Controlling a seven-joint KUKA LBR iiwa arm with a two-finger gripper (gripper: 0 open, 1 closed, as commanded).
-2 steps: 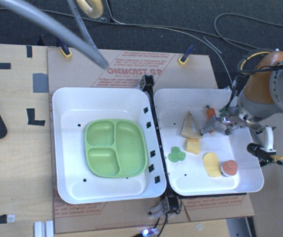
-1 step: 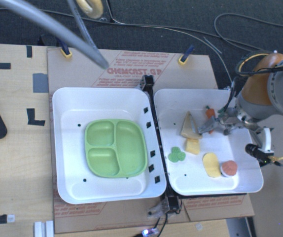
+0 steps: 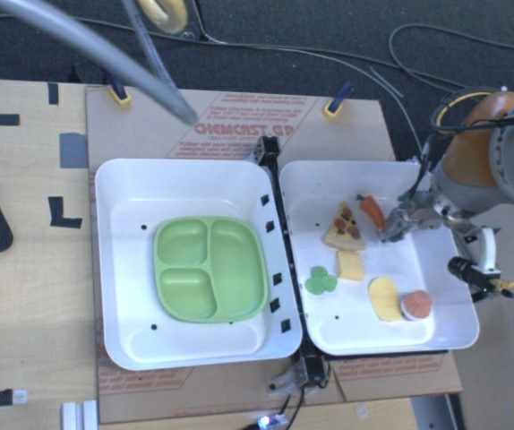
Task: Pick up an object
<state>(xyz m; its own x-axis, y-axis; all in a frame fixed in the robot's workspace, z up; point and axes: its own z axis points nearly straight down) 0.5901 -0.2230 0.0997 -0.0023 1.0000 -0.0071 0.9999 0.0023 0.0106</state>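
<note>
Working from the overhead camera, I read the hand [image 3: 393, 228] low in the right bin [image 3: 436, 334], its tip just beside the small orange-red piece [image 3: 372, 210] at about 10 o'clock from it. I cannot tell whether the hand is spread or pressed together; the wrist hides that detail. No object shows between its parts, so I treat the pick as not yet made.

Candidate objects lie close together: the pizza-slice toy [image 3: 344, 227] at 9 o'clock from the hand, the yellow block [image 3: 351, 265] and green piece [image 3: 321, 282] at 7 to 8 o'clock, the yellow oval [image 3: 383, 297] and red-topped round piece [image 3: 416, 305] at 6 o'clock. The green divided plate [image 3: 209, 269] sits in the left bin [image 3: 123, 240].

To do this step well, I commit to one target, centre on it, and keep clear of the bin wall before closing.
</note>
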